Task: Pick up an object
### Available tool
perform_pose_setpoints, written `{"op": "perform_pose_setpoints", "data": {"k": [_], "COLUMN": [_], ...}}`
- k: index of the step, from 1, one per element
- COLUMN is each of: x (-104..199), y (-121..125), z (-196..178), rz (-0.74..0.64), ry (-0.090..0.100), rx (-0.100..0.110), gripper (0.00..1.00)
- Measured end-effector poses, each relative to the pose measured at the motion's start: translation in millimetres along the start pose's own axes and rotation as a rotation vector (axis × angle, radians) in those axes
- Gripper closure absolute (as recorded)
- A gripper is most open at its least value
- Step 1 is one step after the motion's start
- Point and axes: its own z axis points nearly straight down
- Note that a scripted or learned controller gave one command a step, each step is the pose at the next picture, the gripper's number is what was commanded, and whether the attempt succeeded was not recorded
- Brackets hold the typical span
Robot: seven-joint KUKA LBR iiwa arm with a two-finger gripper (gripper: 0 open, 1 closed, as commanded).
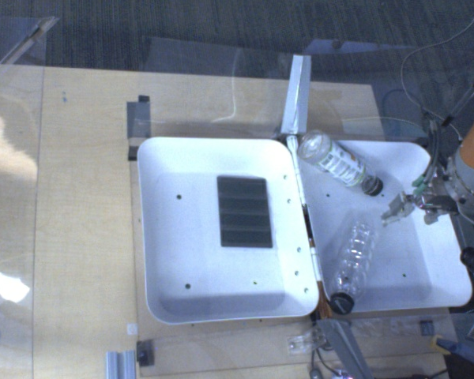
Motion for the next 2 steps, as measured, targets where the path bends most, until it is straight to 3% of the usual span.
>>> {"op": "perform_pose_setpoints", "data": {"k": [1, 2], "x": [48.8, 62.4], "y": [33.7, -19.6], "z": [121.3, 120.3], "rz": [-0.334, -0.271], "ry": [-0.003, -0.005], "rx": [-0.011, -0.016], "gripper": [0.00, 0.00]}}
